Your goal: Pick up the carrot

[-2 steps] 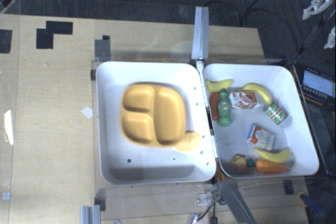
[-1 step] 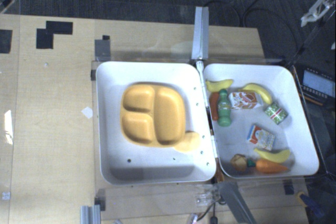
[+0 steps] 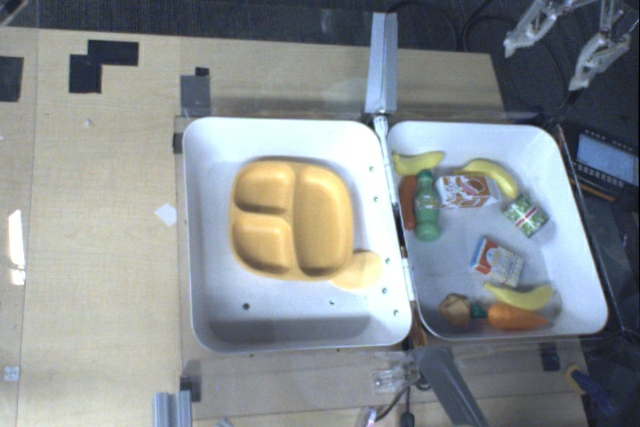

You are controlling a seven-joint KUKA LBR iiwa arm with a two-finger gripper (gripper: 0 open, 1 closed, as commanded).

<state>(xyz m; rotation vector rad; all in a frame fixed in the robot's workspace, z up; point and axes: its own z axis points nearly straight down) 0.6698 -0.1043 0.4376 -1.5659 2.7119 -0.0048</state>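
Note:
The carrot, orange with a green stub at its left end, lies flat in the near right corner of the right bin. A yellow banana rests just behind it and a brown lumpy item sits at its left. My gripper hangs high at the view's top right, beyond the bin's far edge and well away from the carrot. Its two fingers are spread open with nothing between them.
The right bin also holds two more bananas, a green bottle, a red-orange stick, a juice carton, a green can and a small box. A yellow divided tray sits in the left bin.

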